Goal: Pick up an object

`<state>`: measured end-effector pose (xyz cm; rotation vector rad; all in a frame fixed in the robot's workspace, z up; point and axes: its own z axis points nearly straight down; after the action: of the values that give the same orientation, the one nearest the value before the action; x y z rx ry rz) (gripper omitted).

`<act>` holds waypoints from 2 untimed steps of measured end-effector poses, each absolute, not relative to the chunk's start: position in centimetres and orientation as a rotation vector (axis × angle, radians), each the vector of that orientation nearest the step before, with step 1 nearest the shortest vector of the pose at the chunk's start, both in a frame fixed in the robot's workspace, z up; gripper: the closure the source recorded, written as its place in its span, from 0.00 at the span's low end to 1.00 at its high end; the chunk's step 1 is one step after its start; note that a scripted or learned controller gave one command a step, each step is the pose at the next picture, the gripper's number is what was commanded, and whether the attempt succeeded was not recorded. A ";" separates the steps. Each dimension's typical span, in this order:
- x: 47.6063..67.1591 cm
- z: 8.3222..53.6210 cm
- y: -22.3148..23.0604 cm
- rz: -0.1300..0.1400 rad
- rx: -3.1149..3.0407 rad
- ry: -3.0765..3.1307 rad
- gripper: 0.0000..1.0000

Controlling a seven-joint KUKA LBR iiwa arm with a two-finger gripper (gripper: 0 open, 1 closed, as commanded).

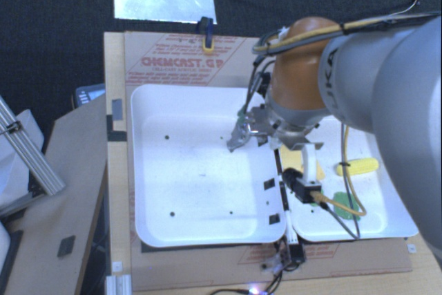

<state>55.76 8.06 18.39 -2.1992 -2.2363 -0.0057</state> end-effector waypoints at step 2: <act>59.5 38.5 12.5 -0.030 -2.218 -2.240 1.00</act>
<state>59.51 12.47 38.52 -2.2180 -2.2405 -0.0304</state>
